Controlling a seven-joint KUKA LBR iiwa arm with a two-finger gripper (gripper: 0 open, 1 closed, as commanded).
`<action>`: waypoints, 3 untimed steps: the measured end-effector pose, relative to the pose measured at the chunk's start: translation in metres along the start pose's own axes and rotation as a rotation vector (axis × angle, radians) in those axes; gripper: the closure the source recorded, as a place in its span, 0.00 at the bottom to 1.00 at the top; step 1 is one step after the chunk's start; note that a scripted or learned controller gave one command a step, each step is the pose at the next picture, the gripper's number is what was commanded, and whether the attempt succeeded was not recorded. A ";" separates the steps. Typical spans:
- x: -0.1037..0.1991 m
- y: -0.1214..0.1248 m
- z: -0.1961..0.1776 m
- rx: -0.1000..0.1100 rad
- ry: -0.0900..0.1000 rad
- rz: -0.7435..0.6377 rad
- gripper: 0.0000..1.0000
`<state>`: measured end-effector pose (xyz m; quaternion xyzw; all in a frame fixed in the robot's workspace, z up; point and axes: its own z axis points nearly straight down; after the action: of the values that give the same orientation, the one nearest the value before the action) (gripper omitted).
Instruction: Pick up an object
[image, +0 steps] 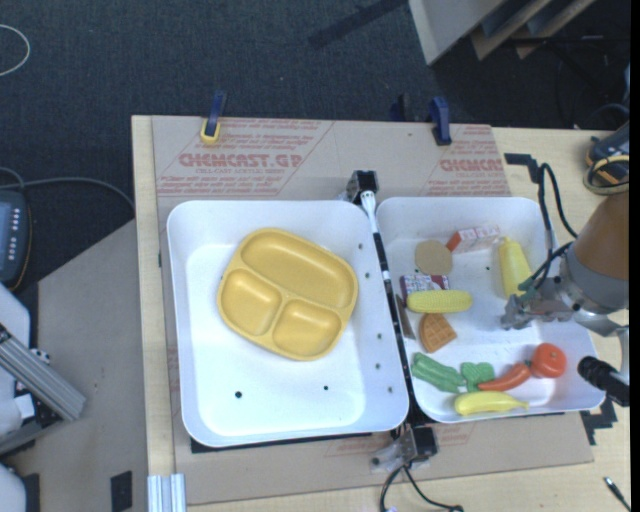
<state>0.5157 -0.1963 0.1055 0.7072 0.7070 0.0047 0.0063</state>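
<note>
Nothing lifted yet, by the look of things. Nearest, along the front edge of the right shallow white bin (470, 207): yellow plastic banana (488, 403), green toy pepper (438, 373), orange carrot (506, 378), red tomato (549, 360). Further in, grey tool (528, 308) low over bare bin floor, clasping nothing visible; opening width impossible to judge. Beyond, yellow corn cob (438, 300) and yellow bottle (514, 265). Choosing, closing and lifting all remain.

Red print "CHEMCAST G P" on brown protective paper sheet (250, 150) covering worktop, far left of and beyond gripper (522, 312). Same red print partly legible, "CHEMCAS", on paper (470, 160) beyond gripper. Smaller lines below unreadable.
</note>
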 end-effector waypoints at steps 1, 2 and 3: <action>-0.004 0.004 -0.063 0.011 0.000 -0.001 1.00; -0.005 0.006 -0.116 0.008 -0.001 -0.002 1.00; 0.041 0.033 -0.127 0.011 0.002 -0.007 1.00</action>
<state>0.5472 -0.1552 0.2330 0.7049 0.7093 0.0014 0.0020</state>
